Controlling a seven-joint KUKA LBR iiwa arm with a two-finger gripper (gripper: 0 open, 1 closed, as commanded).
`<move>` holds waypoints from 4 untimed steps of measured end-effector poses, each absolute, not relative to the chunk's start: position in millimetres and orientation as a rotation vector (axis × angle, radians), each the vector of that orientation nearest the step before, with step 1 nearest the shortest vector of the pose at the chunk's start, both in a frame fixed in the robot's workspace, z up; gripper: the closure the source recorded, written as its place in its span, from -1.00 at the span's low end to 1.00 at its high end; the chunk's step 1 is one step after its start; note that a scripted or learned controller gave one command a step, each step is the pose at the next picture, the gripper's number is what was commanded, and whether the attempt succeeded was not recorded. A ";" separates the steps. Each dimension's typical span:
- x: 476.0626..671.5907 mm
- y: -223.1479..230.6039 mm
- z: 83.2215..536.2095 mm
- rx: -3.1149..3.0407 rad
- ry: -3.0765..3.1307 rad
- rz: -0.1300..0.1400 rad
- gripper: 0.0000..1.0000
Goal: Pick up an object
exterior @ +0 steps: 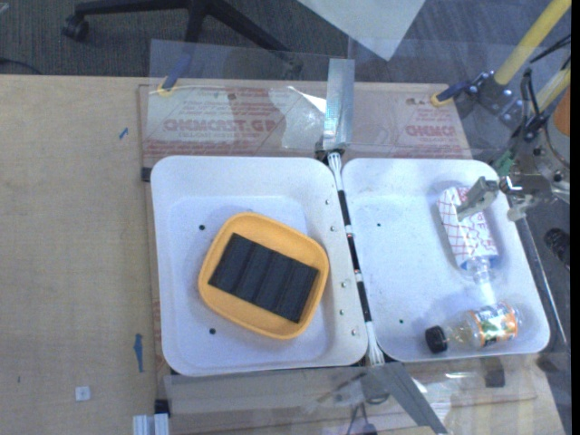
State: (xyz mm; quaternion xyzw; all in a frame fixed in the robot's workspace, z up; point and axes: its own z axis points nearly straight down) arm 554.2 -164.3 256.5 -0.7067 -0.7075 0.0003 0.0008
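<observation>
You have two white bins side by side on the wooden bench. In the left bin [181, 198] a yellow tray [217, 279] lies tilted, its corners turned like a diamond, with a dark ribbed pad [265, 277] resting inside it. In the right bin [399, 243] there are two things to pick from: a crumpled packet with a red and white pattern [469, 234] along the right side, running from the upper part of the bin down toward the middle, and a small clear bottle with a black cap and an orange label [476, 327] lying on its side near the front right corner, cap pointing left. The packet and the bottle are near each other but you cannot quite tell whether they touch. Your gripper [494, 198] reaches in from the right edge, sitting at the upper end of the packet, with one grey finger [473, 199] angled down over the packet's top. You cannot tell from here whether the pincer is released or clenched, and nothing is seen held between its parts. The bottle lies well apart from it.
</observation>
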 end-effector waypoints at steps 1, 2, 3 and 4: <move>582.4 -143.4 239.0 -2.499 -1.907 -0.002 -1.00; 570.3 -162.8 257.3 -2.605 -1.760 0.000 -1.00; 571.2 -162.2 267.3 -2.604 -1.766 0.000 1.00; 571.2 -162.0 267.1 -2.604 -1.765 0.000 -1.00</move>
